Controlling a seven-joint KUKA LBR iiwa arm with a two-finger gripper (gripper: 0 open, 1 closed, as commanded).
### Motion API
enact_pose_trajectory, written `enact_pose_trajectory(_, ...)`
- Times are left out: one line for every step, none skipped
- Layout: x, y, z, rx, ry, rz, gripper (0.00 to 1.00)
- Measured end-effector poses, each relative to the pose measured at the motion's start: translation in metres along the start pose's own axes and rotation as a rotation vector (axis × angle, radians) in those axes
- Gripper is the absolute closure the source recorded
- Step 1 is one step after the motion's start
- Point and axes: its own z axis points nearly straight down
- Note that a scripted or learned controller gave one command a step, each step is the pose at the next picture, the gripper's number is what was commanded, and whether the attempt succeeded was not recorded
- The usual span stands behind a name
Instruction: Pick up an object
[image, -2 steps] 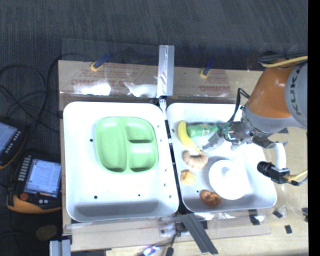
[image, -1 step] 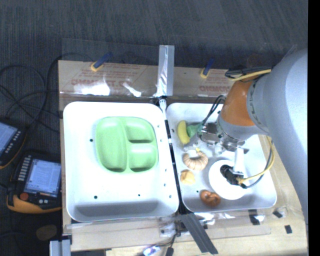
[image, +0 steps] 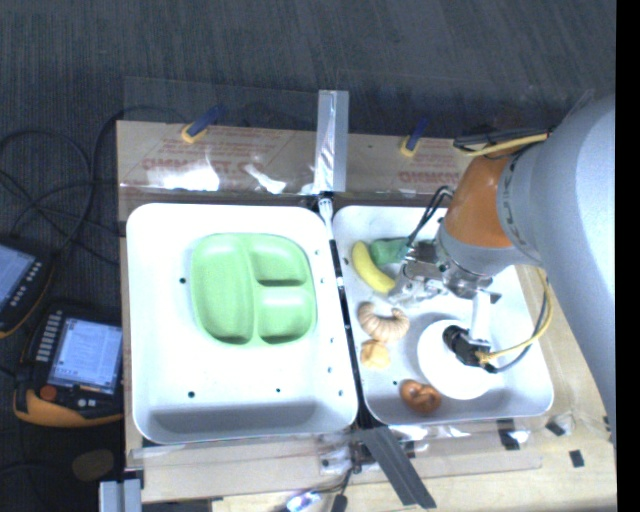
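Note:
The right bin (image: 520, 390) holds a yellow banana (image: 371, 268), a green item (image: 389, 250) behind it, a tan croissant-like pastry (image: 384, 320), a small tan piece (image: 375, 351), a brown-red round fruit (image: 421, 397) and a white disc (image: 450, 372). My gripper (image: 418, 283) hangs low over the middle of this bin, just right of the banana and above the pastry. Nothing shows between its fingers.
The left bin (image: 160, 400) carries a green divided tray (image: 252, 286). A metal divider (image: 340, 290) runs between the bins. The grey arm with its orange band (image: 485, 205) covers the right bin's far right side. Cables and a pendant lie off the bench at left.

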Motion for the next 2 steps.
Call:
enact_pose_trajectory(0.000, 0.000, 0.000, 0.000, 0.000, 0.000, 0.00)
enact_pose_trajectory(0.018, 0.003, -0.084, 0.012, -0.006, 0.018, 0.00)
